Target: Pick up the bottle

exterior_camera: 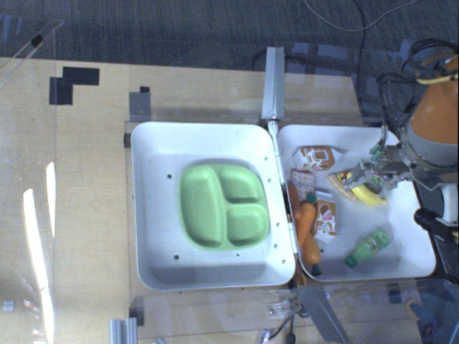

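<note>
A small green plastic bottle with a dark green cap lies tilted near the right bin's near edge. The gripper hangs over a banana farther back; its grip cannot be told. Pale wooden bench, dark carpet beyond.

The bottle is small and made of clear green plastic, with a darker green cap and a pale label band around its middle. It lies on its side on the floor of the right-hand bin, in that bin's near right corner, close to the near wall. Its body is slanted: the cap end points toward the near left, the base toward the far right. It rests free, with bare white bin floor all around it, apart from the other contents of the bin.
</note>
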Controlling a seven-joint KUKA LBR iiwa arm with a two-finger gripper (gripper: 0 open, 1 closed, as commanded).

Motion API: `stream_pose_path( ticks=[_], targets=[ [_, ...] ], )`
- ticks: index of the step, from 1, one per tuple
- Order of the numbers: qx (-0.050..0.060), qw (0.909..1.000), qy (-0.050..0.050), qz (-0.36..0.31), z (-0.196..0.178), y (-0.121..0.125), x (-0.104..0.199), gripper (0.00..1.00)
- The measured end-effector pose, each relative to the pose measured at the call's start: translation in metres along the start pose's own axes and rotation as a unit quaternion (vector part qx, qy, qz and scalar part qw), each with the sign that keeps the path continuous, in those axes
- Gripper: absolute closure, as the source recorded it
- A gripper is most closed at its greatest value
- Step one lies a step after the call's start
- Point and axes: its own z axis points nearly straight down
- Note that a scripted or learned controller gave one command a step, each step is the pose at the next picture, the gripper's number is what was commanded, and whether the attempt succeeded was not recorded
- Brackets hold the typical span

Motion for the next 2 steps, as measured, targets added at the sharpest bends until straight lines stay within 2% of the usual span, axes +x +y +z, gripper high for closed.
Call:
stream_pose_path(
  ticks=[1, 2],
  targets=[
    [-0.012, 0.9983, -0.002, -0.056, 0.082, -0.033, 0.004, 0.0],
    [-0.004, 0.984, -0.003, -0.178, 0.115, -0.056, -0.052, 0.0]
  ],
)
